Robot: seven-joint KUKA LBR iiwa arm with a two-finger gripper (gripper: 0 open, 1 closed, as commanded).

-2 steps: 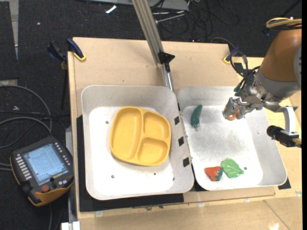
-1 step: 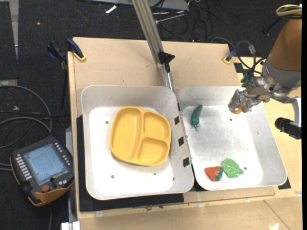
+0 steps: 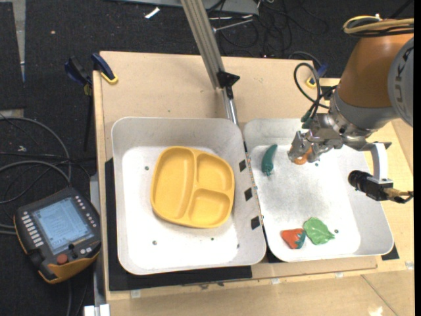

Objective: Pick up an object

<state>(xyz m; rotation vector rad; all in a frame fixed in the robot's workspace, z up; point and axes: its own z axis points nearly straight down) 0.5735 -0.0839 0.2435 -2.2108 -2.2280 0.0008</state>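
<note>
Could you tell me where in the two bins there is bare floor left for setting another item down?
The right bin has bare floor at its middle, between the teal object above and the green object below. The left bin is crowded: the yellow tray leaves only strips and corners. The gripper occupies the right bin's upper part.

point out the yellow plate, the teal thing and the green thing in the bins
yellow plate (image 3: 193, 187), camera view, centre divider
teal thing (image 3: 269, 158), camera view, its middle
green thing (image 3: 319, 232), camera view, its top

"UK" on the arm (image 3: 395, 64).
</note>
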